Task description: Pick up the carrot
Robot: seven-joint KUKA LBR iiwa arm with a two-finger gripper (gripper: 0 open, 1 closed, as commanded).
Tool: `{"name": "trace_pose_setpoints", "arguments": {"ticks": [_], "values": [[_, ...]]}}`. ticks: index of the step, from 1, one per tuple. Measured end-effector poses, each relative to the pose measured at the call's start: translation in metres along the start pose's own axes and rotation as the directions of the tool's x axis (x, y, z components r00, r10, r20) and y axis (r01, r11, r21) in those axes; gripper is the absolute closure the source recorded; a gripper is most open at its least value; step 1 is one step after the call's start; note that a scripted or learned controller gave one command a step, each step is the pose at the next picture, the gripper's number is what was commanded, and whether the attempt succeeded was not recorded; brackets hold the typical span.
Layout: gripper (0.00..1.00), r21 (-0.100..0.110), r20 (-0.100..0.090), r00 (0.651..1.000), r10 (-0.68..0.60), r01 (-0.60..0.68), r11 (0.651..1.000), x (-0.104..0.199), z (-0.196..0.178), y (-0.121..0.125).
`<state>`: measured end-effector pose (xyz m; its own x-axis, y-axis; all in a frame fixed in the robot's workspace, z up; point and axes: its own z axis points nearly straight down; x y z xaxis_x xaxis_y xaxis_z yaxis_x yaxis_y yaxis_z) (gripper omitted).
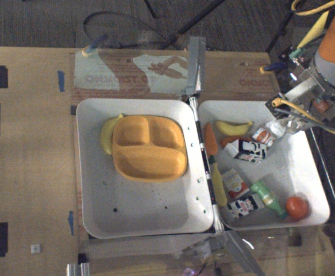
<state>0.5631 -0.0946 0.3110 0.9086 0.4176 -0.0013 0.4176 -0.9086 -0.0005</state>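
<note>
On the wooden bench the left bin holds an orange divided plate with a yellow banana tucked against its left edge. In the right bin, the carrot lies along the left wall, just below and left of a second banana. Small cartons, a green bottle and a tomato sit further right. The tool hangs over the bin's upper right corner, well apart from the carrot; its tip looks blurred, so I cannot tell its state.
</note>
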Motion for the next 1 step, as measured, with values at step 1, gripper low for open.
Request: {"name": "trace_pose_setpoints", "arguments": {"ticks": [1], "values": [[1.0,0.004,0.002,0.952,-0.307,0.307,0.952,0.0412,0.0627,0.0179]]}}
